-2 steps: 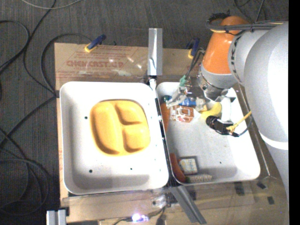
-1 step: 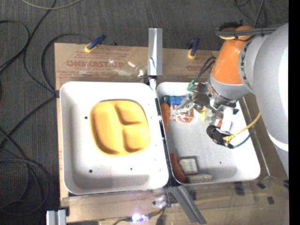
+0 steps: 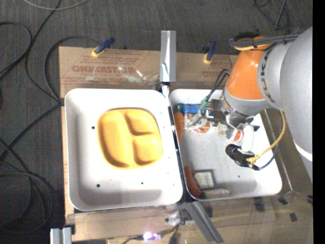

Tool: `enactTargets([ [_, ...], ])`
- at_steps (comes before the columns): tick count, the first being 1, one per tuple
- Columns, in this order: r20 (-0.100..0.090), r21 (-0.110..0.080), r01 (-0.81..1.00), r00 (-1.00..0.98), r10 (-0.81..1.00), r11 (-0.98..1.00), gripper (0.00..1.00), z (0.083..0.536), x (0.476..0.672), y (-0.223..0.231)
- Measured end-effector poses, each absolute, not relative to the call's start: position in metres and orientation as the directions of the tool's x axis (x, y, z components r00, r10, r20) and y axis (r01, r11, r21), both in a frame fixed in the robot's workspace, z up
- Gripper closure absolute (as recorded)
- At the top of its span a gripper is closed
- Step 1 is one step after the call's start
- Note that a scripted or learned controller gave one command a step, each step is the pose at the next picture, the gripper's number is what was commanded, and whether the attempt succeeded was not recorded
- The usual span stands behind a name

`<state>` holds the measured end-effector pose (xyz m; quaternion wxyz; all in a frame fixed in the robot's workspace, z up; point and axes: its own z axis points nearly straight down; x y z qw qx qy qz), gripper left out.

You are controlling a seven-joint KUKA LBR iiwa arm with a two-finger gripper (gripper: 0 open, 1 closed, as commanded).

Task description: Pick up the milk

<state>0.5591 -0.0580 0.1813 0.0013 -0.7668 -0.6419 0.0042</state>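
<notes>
At the right bin's (image 3: 264, 184) six o'clock edge lie a small carton (image 3: 203, 178) and a carrot (image 3: 190, 181). Toward twelve, the claw (image 3: 219, 117) is buried in clutter; its state I cannot tell. The milk (image 3: 190, 109) seems the blue-white pack at eleven; crowding neighbours may spoil a grasp.

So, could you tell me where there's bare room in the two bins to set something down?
Right bin: bare floor mid-bin, between the arm above and the small carton at the bottom edge. Its top left is crowded with items. Left bin: only a bare margin around the yellow tray, widest along the bottom.
</notes>
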Motion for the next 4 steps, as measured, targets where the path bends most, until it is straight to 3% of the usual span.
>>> enactTargets([
  [1, 0.000, 0.004, 0.999, 0.049, 0.999, -0.049, 0.00, 0.088, 0.582, -0.105],
  [2, 0.003, -0.128, 0.972, 0.200, 0.980, -0.198, 0.00, 0.079, 0.630, -0.118],
  [3, -0.005, -0.118, 0.972, 0.204, 0.979, -0.203, 1.00, 0.092, 0.632, -0.120],
  [4, -0.003, -0.007, 0.973, 0.233, 0.973, -0.233, 1.00, 0.181, 0.630, -0.057],
])
